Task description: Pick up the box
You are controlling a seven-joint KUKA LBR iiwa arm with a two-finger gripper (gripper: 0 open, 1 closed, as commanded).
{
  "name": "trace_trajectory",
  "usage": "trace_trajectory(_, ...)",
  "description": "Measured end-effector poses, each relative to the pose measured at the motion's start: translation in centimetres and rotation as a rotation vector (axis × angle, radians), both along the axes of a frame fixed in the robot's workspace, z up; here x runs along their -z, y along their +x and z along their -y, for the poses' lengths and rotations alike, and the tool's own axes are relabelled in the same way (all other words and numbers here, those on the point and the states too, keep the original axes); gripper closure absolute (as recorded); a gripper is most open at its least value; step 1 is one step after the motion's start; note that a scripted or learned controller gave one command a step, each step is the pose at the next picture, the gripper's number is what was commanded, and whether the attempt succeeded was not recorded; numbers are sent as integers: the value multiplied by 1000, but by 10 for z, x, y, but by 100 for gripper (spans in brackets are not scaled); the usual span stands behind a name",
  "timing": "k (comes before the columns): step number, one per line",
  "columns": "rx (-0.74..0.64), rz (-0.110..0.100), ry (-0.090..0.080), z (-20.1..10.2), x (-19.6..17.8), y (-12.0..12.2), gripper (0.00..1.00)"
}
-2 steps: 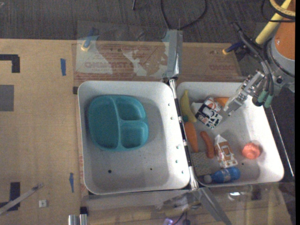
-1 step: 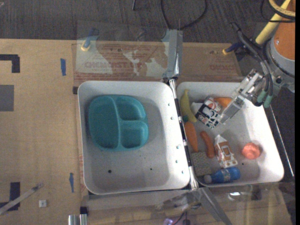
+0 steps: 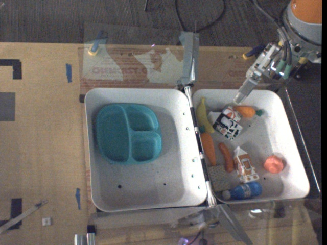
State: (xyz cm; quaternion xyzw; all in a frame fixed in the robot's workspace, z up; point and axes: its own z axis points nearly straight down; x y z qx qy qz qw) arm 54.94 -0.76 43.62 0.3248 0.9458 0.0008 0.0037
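Arm: the grey arm with the orange band [image 3: 308, 1] comes in at the top right corner of the bench.
Gripper: the gripper [image 3: 243, 94] points down and left. Its tip hangs over the top edge of the right bin, near the carrot. Nothing is between its fingers. Open or closed? I cannot tell, the tip is too small and blurry.
Right bin: the right bin [image 3: 296, 152] is white and shallow. It holds lots of little things.
Box: the box [image 3: 228, 123] is black and white. It lies tilted near the top middle of the right bin, just below the gripper tip and not touching it.
Carrot: an orange carrot [image 3: 246, 111] lies just beside the box, near the top edge of the bin.
Banana: a yellow banana [image 3: 204, 115] lies along the left edge of the right bin.
Long orange things: two of them, one [image 3: 208, 148] by the left edge and one [image 3: 226, 156] near the middle.
Small carton: a red and white carton [image 3: 244, 166] sits below the middle of the bin.
Round thing: an orange-red round thing [image 3: 274, 164] is close to the right edge.
Bottle: a blue bottle [image 3: 243, 191] lies along the bottom edge.
Left bin: the left bin [image 3: 143, 188] holds a teal plate [image 3: 129, 133] with parts, near its top left corner.
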Motion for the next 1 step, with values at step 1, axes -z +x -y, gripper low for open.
trace_trajectory(1, -7, 9, -1, -3, -12, 2, 100)
